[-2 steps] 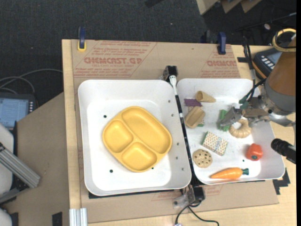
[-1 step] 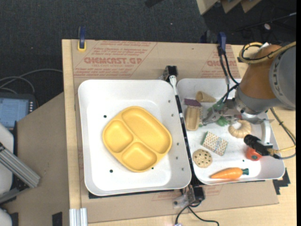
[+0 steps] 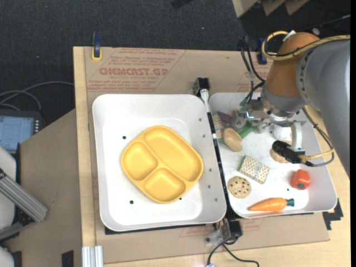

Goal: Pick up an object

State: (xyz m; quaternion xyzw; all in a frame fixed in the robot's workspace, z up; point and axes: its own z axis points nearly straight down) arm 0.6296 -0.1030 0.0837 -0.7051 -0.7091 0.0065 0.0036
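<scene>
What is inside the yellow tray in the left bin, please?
The yellow tray shows three compartments with nothing in them. It hides the bin floor beneath it.

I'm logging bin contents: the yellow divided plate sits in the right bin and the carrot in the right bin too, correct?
Not quite. The camera view shows the yellow divided plate in the left bin; the carrot does lie in the right bin.

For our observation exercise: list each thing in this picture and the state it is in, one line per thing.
yellow plate: upright, alone in the left bin.
carrot: lying flat, right bin.
cookie: lying flat.
tomato: resting near the bin's right edge.
gripper: low over the right bin's far end.
</scene>
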